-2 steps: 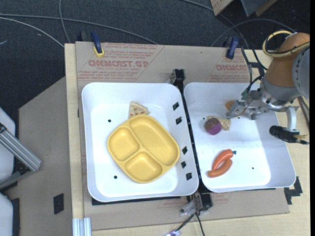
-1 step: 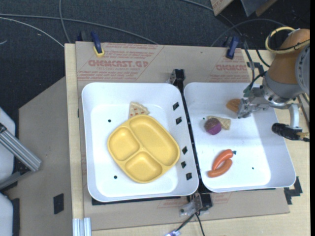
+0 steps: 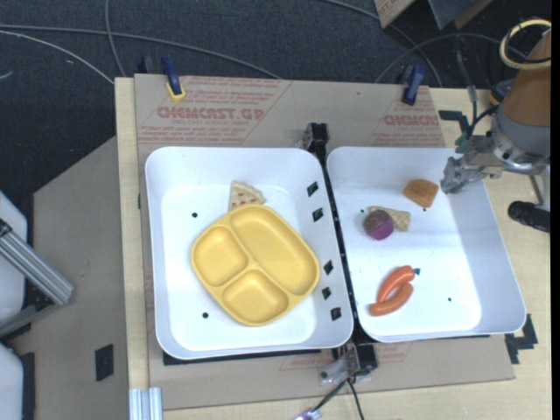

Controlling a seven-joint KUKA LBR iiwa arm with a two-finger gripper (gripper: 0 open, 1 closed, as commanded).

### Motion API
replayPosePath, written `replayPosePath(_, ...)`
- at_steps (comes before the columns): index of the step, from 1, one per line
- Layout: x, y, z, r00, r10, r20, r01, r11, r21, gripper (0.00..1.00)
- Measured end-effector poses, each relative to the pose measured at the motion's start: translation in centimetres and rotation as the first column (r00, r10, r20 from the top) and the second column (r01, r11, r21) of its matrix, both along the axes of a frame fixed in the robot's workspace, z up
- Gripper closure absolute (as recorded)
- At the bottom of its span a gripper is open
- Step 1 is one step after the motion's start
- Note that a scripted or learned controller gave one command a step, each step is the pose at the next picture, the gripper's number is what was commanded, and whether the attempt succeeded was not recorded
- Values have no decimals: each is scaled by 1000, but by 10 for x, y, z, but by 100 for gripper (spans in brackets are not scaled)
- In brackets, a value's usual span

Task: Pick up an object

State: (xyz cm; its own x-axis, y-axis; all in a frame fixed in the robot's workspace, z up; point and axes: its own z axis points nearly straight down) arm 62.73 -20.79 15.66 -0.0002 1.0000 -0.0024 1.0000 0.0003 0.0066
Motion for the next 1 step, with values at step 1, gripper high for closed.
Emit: replayPosePath(1, 3, 1, 44, 1000, 1, -1, -1, 1000, 1, 100)
